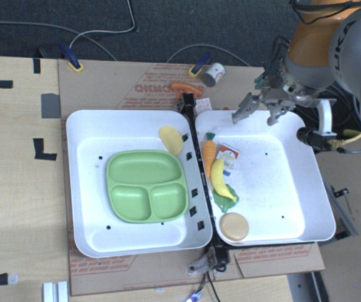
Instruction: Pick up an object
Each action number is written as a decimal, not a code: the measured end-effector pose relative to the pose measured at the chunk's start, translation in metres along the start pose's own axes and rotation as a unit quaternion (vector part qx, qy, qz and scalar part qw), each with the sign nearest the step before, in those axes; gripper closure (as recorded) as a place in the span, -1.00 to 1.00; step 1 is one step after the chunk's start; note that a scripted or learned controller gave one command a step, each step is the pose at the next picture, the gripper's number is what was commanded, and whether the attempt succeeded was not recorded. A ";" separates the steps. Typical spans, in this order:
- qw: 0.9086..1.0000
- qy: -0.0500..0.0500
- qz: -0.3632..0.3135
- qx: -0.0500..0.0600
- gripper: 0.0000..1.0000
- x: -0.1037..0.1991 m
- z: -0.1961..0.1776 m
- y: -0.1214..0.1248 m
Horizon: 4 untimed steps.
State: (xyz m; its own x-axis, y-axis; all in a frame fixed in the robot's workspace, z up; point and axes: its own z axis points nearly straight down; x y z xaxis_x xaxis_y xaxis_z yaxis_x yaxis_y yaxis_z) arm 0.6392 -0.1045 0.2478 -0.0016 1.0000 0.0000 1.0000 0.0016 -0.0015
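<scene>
Camera view, from above and at a slant: the arm [331, 36] comes in from three o'clock, orange band up top, and the gripper [257, 114] hangs over the twelve o'clock rim of the right bin [306, 187]. Its two fingers are spread apart, nothing between them.

Down in the right bin, everything crowds the nine o'clock wall: a carrot [209, 153] at the top, a small red-and-white packet [228, 153] just beside it at three o'clock, a banana [221, 181] curving below with something green [231, 190] touching it, and a round tan disc [234, 226] at the six o'clock corner.

Over in the left bin [85, 187], a green divided plate [147, 186] sits in the middle, a pale yellow lemon [171, 139] at its one o'clock, near the divider.
</scene>
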 end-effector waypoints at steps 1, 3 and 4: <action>1.000 0.000 0.000 0.001 -1.00 0.045 0.064 -0.030; 1.000 -0.001 0.001 -0.002 -1.00 0.009 0.156 -0.002; 1.000 0.000 0.000 -0.001 -1.00 0.009 0.162 0.014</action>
State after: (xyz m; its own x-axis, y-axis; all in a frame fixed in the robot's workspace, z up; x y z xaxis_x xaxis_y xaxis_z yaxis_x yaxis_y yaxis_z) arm 0.6528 -0.0956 0.0856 -0.0020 1.0000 -0.0004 1.0000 0.0020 0.0012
